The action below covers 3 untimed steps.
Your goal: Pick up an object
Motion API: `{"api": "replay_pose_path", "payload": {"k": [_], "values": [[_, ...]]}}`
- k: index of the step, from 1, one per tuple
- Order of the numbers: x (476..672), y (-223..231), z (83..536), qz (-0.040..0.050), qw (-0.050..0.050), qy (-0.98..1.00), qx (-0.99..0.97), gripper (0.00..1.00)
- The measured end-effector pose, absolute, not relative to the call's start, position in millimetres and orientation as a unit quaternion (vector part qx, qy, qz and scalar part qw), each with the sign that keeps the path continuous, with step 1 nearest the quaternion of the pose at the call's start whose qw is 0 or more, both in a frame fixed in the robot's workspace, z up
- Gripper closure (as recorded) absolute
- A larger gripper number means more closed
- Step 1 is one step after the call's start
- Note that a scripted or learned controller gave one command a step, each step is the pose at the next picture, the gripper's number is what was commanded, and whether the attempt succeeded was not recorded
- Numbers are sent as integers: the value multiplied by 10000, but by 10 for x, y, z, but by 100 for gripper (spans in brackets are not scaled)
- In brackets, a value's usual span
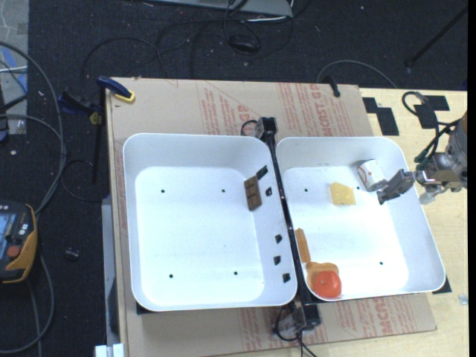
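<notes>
A dark carpeted floor [67, 43] strewn with cables surrounds a counter [193, 106] topped with brown printed board, which bears two shallow white bins side by side. The grey arm [450, 166] reaches in from the right edge, its tool [393, 187] hanging over the upper right part of the right bin [372, 251]; whether the tool is open or closed cannot be told from this angle, and nothing can be seen gripped in it. Just beside the tool, toward the bin's back wall, lies a small white object with red markings [367, 172], close to the dark fingertip but not visibly clasped. A little further left on the bin floor sits a pale yellow block [342, 194], apart from both the tool and the white object. Well away, in the bin's near left corner, a red-orange round object [326, 282] rests against the rim, touching a tan wooden-looking piece [303, 248] that runs up along the divider between the bins. In the left bin [193, 236], a small brown bar [253, 194] lies near the right wall. A yellow-and-blue clamp [117, 89] grips the counter's far left corner, and a yellow-edged handheld device [15, 242] lies on the floor at left.
</notes>
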<state>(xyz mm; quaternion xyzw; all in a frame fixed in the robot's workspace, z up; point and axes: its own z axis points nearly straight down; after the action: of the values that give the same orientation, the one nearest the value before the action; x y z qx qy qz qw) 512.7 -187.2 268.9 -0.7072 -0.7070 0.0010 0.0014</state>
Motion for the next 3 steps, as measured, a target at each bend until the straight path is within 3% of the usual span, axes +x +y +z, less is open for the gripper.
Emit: {"api": "replay_pose_path", "payload": {"k": [1,3], "values": [[5133,-1871,2703,1,1,-7072,-7070,0],[5000,-1855,1514,15,25,-7071,-7071,0]]}}
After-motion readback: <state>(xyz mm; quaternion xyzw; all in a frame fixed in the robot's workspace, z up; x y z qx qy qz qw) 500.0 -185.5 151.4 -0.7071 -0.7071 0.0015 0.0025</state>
